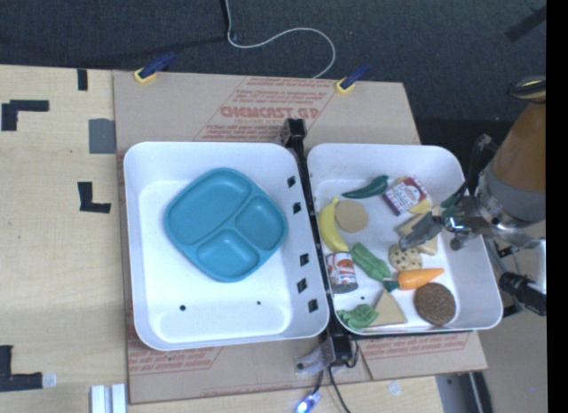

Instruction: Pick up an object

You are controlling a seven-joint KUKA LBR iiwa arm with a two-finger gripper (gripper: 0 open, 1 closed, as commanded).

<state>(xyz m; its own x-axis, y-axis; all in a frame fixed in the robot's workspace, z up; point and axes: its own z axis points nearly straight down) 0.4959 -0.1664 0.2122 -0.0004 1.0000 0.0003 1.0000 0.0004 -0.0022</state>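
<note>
The sky-blue plastic compartment tray (226,223) fills the left white bin (142,171); a light, rigid, slippery yellow toy banana (331,227) lies in the right bin's (448,161) left part, best pinched mid-curve. The gripper (424,229) hovers over small toys; its state I cannot tell.

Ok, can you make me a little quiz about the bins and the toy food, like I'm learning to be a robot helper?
1. True or false: the blue plate lies in the left bin.
2. Which thing lies closest to the divider between the bins? A) the brown cookie B) the banana C) the carrot
3. Fill in the word: the pincer is over the ___ bin.

Key:
1. True. The blue plate has three sections and sits alone there.
2. B. The banana lies along the right bin's left wall.
3. Right. That bin holds the toy food.
</note>
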